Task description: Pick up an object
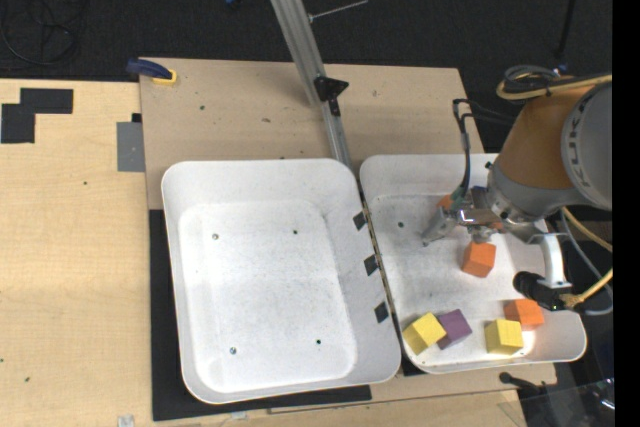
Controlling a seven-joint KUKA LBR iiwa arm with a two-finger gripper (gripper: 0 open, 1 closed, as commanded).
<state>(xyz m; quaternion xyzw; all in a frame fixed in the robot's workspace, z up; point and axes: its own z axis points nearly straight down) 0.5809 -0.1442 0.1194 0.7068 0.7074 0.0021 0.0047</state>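
In the right bin [400,177] lie several small blocks. An orange cube [479,258] rests near the bin's middle right. Along the front edge sit a yellow block [424,331], a purple block [455,324], a second yellow block [503,336] and another orange block [527,313]. My gripper [452,218] is low over the bin's middle, just up and left of the orange cube, with the arm's orange band [535,150] above it. Nothing visibly sits in the gripper.
The left bin [200,183] lies beside the right one, their rims meeting at black clips [371,264]. A slanted aluminium rail [298,35] rises behind the bins. Cables and a black fitting [540,290] hang at the right bin's right edge.
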